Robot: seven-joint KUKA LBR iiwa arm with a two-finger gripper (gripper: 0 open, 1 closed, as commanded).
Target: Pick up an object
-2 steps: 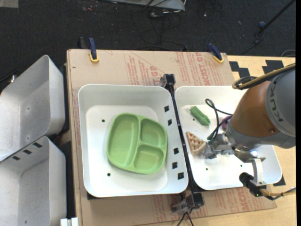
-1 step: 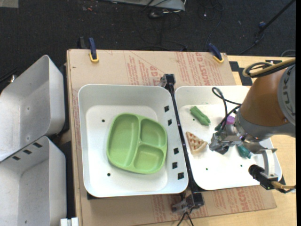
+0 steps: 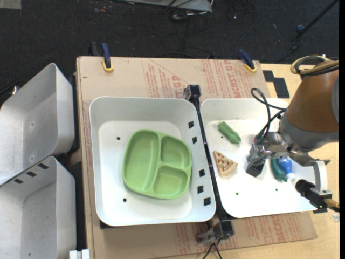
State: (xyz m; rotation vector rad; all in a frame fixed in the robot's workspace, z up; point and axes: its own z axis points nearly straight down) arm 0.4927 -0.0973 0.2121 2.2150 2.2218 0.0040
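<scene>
A: Largest first?

B: Bench, cardboard-topped, clamped at twelve o'clock by two yellow-and-blue clips. On it, two shallow white bins side by side: left bin and right bin, meeting along a black divider strip at centre.

A: And the arm?

B: Grey arm with orange band, entering from three o'clock, bent down over the right bin.

A: Contents, next in size?

B: In the left bin, a green divided plate with three compartments, lying flat, well apart from the arm. In the right bin, a green pickle-like piece toward eleven o'clock of that bin; a wedge resembling a pizza slice at nine o'clock, near the divider; a small teal and blue object just past centre, at about three o'clock of the tool.

A: The tool itself?

B: Tool, dark, low over the right bin floor near its centre, between the pizza slice and the teal object. Cannot tell how far open. Nothing visibly held.

A: Step in hand?

B: Judged as the descent or reach before a grasp; no object lifted yet. Nearest candidates: the teal object just beside, the pizza slice near at nine o'clock.

A: Next move?

B: Probably a small sideways correction to centre over one candidate, then closing and a straight lift. Risk: closing on bare bin floor between the two.
</scene>
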